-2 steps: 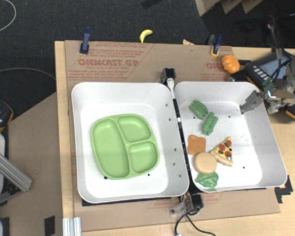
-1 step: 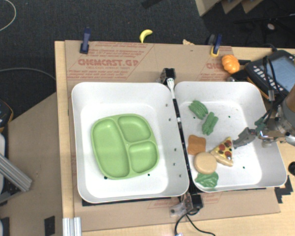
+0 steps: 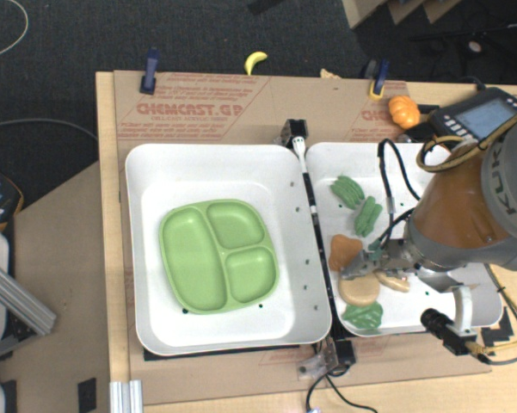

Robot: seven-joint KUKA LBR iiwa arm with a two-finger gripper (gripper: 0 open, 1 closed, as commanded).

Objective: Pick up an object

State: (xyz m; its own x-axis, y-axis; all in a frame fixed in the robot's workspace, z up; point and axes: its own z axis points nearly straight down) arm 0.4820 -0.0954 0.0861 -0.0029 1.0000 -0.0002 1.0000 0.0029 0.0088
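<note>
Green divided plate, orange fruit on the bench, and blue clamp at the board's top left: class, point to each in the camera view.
green divided plate [image 3: 219, 255], camera view, on the ridge where its compartments meet
orange fruit [image 3: 403, 110], camera view, its rounded middle
blue clamp [image 3: 149, 72], camera view, its body

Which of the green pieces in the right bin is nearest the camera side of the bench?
The green piece at the bin's bottom edge, just below the tan round item. The other two green pieces lie higher up, near the bin's far end.

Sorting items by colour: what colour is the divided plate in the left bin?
Light green; the divided plate shows best in the camera view.
</note>
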